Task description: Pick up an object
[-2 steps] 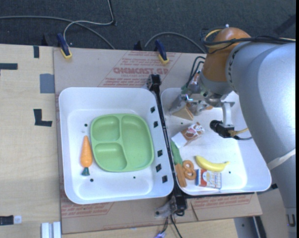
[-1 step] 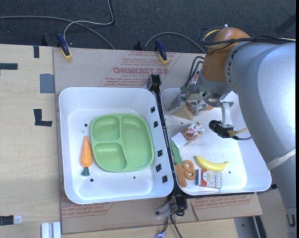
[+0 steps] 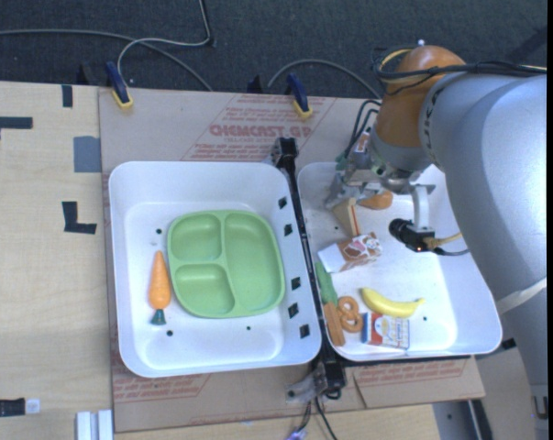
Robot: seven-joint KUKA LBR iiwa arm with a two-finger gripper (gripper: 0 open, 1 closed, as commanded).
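My gripper (image 3: 348, 189) hangs low over the back left part of the right bin (image 3: 478, 312), under the orange wrist band. Just below it stands a tan slice-shaped piece (image 3: 351, 218), and a small orange object (image 3: 378, 201) lies to its right. I cannot make out whether anything is between the jaws. Further forward in the same bin lie a brown and white wrapped snack (image 3: 360, 249), a yellow banana (image 3: 392, 303), an orange pretzel (image 3: 344, 315) and a small red and white box (image 3: 387, 331).
The left bin (image 3: 120, 246) holds a green divided plate (image 3: 226, 262) and an orange carrot (image 3: 159, 282) beside it. A thin green item (image 3: 326, 282) lies along the right bin's left wall. The grey arm covers the right bin's back right corner.
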